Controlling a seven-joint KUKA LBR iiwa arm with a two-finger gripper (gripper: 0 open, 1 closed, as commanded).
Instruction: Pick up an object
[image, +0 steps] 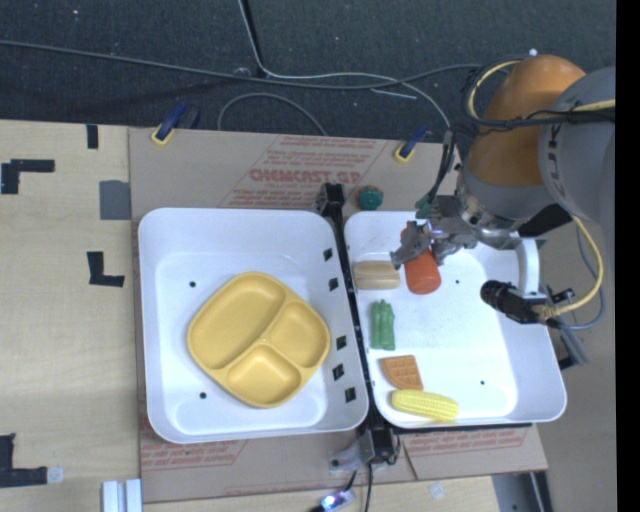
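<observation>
gripper low in right bin | maybe pinching orange cup, can't tell its grip | bread just beside | yellow plate in left bin

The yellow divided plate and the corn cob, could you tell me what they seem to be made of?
Yellow divided plate: apparently moulded plastic, matte with a soft sheen, uniform colour, rounded compartment ridges. Corn cob: probably toy plastic, evenly yellow with a slight gloss; too small to be certain.

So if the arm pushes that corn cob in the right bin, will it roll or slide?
The corn cob looks rounded and long, so it would probably roll sideways. It lies near the bin's front wall, which might stop it. Its bumpy surface may give some grip.
</observation>
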